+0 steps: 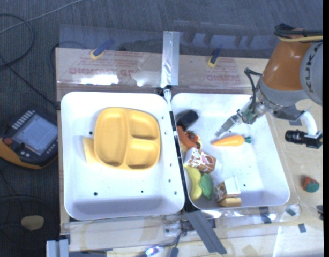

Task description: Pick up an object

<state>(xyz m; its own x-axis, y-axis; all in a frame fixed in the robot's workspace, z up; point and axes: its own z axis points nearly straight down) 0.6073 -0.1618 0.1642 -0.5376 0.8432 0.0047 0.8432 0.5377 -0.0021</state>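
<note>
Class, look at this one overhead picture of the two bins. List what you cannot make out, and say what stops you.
- Jaws of the gripper: too small and slanted to tell whether open or shut.
- Items piled along the right bin's left wall: overlapping and blurred; past a carrot lying apart, most cannot be named.
- Arm: cut off by the right edge.
- Flat piece under the yellow tray: mostly covered by it.

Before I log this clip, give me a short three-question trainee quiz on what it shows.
1. True or false: the yellow tray lies in the right bin.
2. Which item lies nearest the gripper? A) carrot B) banana C) black item
3. Fill in: the arm wears an ___ band.

Key: 1 false, it lies in the left bin; 2 A; 3 orange.
</note>
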